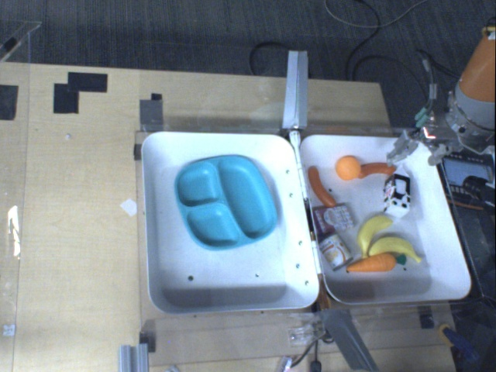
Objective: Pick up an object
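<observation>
Cow toy | right bin | just below jaws

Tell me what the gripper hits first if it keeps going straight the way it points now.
Probably the orange ball. The gripper sits at the right bin's upper right corner, pointing left across it, with the ball in that line. Depth is unclear, so it may pass above.

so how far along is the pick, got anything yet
Nothing looks picked yet. The gripper sits at the right bin's upper right corner with no object seen between its fingers. The orange ball, bananas and carrot lie in that bin. Descent, grasp and lift remain.
</observation>
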